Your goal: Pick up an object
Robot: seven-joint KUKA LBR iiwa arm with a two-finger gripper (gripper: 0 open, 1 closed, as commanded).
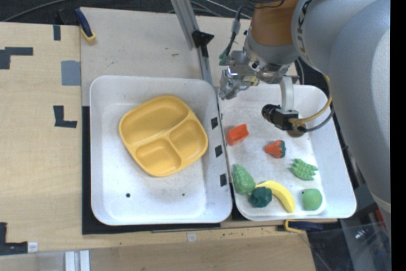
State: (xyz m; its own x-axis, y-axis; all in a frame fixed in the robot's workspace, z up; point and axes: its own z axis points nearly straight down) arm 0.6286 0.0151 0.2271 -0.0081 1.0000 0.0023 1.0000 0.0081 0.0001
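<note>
Right white bin (336,197): seven small plastic toy foods, none lifted. An orange-red block (237,133) lies near the bin's left wall; a red strawberry (275,148) sits to its right. A ridged light-green vegetable (304,169) lies further right. Along the front: a green leafy piece (242,178), a dark-green broccoli floret (260,197), a curved yellow banana (279,194) touching it, and a round green fruit (311,199).

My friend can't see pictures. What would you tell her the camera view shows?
A grey and orange robot arm holds its tool above the far edge of the right bin, which has toy foods: an orange piece, a strawberry, a banana and green pieces. The left bin holds a yellow divided plate.
</note>
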